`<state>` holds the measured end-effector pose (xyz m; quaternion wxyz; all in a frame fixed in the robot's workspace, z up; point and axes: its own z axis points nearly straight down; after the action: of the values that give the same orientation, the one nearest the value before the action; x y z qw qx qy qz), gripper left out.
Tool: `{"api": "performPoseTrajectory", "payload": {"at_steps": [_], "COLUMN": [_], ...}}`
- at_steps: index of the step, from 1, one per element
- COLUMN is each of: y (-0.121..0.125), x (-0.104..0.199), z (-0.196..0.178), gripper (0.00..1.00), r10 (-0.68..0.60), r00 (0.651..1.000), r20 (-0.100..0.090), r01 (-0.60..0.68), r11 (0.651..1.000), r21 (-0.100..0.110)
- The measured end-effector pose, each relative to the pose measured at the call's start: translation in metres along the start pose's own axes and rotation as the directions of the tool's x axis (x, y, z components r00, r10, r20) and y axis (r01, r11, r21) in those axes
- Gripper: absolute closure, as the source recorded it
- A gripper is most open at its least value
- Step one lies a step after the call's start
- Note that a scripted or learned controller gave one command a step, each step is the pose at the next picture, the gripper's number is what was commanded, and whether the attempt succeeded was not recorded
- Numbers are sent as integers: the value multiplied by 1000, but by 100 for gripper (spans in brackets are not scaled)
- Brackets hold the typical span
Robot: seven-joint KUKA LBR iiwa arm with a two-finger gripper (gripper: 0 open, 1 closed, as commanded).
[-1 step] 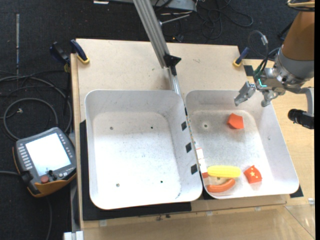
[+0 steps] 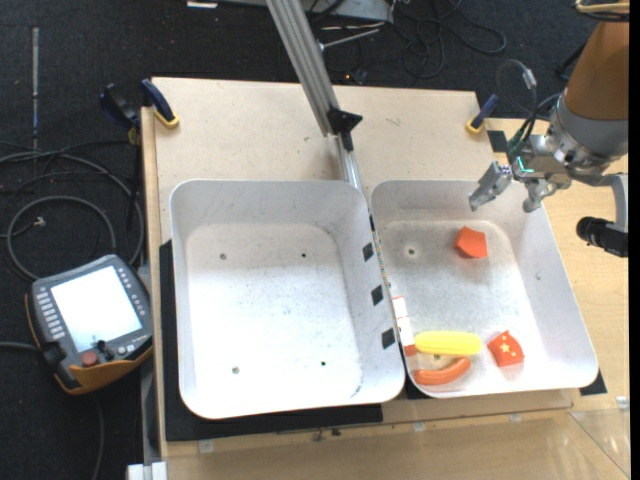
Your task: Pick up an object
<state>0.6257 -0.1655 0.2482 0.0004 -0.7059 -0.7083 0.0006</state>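
While the tool [image 2: 511,188] hangs spread open and empty at two o'clock over the right bin [image 2: 560,303], the orange block [image 2: 472,242] lies just below-left at seven o'clock from it, so descent should centre both fingers astride the block before closing.

A pale wooden bench [image 2: 260,128] bears two white bins [image 2: 265,288] [image 2: 540,258] side by side.

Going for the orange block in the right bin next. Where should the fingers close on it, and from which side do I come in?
Come straight down from above. The orange block lies alone on the right bin floor, apart from the walls and other items, so both its flanks look free. Closing the gripper across its narrower width, left and right faces, seems safest.
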Motion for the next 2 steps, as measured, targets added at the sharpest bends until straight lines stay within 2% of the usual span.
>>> {"api": "performPoseTrajectory", "payload": {"at_steps": [2], "y": [11], "x": [5], "z": [120], "gripper": [0], "r10": [-1], "r00": [1000], "r20": [-1], "r01": [1], "r11": [1000], "r21": [3]}}
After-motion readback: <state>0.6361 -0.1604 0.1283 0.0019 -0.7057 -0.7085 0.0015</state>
